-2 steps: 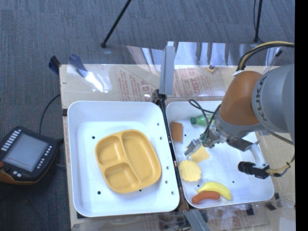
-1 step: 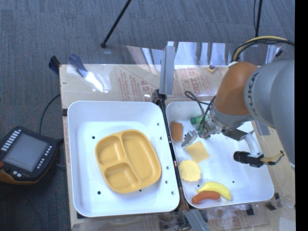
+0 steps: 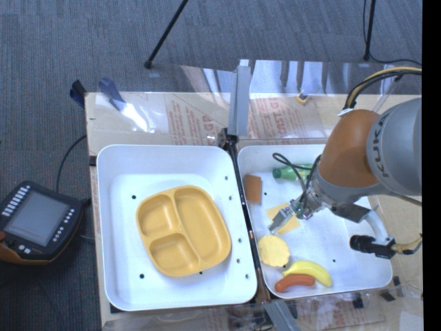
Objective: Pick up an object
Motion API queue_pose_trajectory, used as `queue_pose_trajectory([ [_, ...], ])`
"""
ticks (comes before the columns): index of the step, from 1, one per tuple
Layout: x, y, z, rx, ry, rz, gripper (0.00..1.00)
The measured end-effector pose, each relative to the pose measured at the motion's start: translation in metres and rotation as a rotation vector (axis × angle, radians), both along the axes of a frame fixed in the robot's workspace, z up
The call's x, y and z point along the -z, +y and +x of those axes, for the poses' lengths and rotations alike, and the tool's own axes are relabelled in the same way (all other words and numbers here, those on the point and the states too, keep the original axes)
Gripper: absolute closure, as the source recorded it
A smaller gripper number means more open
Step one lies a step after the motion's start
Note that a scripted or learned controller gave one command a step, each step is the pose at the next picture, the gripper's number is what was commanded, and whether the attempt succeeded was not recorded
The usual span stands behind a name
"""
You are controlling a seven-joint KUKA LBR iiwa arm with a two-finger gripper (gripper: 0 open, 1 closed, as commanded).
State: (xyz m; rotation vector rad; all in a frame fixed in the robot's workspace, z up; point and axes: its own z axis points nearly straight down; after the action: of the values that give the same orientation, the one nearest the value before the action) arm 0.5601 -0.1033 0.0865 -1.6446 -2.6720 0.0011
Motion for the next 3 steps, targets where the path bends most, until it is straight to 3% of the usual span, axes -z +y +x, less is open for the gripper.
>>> queue_pose_trajectory([
  [1,-0.009,-0.001,0.0,0.006,0.001,0.001,1.0],
  [2,-0.104,0.048,0.066,0.164,-0.01,0.0,1.0],
  [3,-0.1,0.047,0.064,0.164,-0.001,-0.002,0.0],
])
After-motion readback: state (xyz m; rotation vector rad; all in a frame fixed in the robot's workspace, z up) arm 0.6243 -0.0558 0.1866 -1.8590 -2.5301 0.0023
